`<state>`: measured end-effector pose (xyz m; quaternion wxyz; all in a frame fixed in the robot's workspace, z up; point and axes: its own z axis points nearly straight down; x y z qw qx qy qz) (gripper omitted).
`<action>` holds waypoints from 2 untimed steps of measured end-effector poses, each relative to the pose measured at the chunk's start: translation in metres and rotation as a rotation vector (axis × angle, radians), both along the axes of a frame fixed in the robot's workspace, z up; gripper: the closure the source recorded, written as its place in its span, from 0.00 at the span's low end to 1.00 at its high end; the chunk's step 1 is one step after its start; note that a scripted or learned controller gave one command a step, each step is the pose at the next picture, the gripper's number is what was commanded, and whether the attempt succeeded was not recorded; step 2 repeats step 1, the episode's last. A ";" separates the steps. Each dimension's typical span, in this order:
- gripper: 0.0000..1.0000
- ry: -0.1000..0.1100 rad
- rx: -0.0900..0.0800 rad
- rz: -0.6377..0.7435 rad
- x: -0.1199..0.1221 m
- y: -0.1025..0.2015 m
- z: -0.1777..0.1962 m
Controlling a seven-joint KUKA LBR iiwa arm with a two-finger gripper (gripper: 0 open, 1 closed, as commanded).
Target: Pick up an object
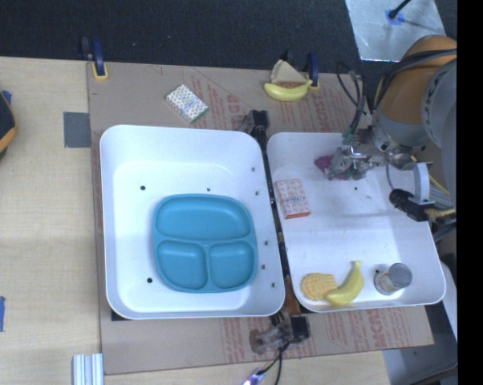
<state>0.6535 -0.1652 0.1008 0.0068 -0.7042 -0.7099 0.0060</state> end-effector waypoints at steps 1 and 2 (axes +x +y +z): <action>1.00 -0.005 0.000 -0.002 0.001 0.052 0.016; 1.00 -0.005 0.000 -0.002 0.001 0.052 0.016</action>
